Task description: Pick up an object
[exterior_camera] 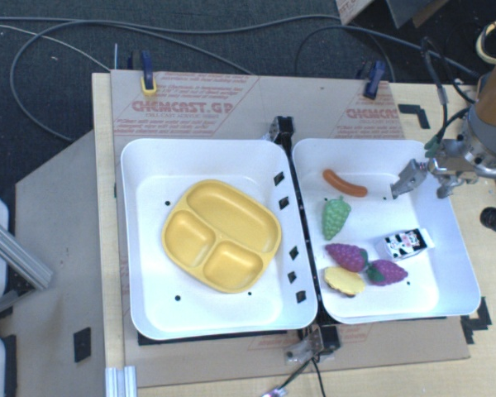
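Observation:
The right bin (446, 300) holds several toy foods. An orange sausage (345, 184) lies near its back left. A green grape bunch (336, 217) sits below it. Two purple grape bunches (346, 256) (387, 271) lie near the front, beside a yellow piece (344, 282). A small black-and-white carton (407, 242) lies right of centre. My gripper (426, 180) hangs open above the bin's back right, with nothing between its fingers; it is apart from the sausage and above the carton.
The left bin (140, 246) carries a yellow divided plate (221, 235). A black divider with clips (291, 222) runs between the bins. Cables cross the dark floor behind the bench. Blue clamps (148, 73) (373, 78) hold the board's back edge.

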`<control>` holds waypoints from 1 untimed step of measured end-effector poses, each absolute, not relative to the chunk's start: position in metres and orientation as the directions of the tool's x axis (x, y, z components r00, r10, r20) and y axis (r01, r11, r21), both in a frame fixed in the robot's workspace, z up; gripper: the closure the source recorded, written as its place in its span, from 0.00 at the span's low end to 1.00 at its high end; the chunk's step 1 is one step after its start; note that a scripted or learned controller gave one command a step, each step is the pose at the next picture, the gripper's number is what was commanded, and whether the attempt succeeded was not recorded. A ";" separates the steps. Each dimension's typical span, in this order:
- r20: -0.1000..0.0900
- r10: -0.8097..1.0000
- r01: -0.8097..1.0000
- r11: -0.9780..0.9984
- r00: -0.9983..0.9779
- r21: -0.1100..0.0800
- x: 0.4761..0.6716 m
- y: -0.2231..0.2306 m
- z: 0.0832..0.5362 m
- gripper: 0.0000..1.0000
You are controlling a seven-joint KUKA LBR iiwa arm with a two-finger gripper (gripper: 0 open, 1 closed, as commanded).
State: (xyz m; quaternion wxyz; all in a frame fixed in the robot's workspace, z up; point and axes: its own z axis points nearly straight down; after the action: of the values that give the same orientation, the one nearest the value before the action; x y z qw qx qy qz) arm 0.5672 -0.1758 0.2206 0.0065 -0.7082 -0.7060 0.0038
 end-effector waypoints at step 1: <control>0.001 1.000 1.000 0.000 0.000 -0.001 0.570 -0.175 0.228 0.00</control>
State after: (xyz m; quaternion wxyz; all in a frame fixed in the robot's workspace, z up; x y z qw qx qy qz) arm 0.5701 -0.1754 0.2281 0.0006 -0.7070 -0.7072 0.0001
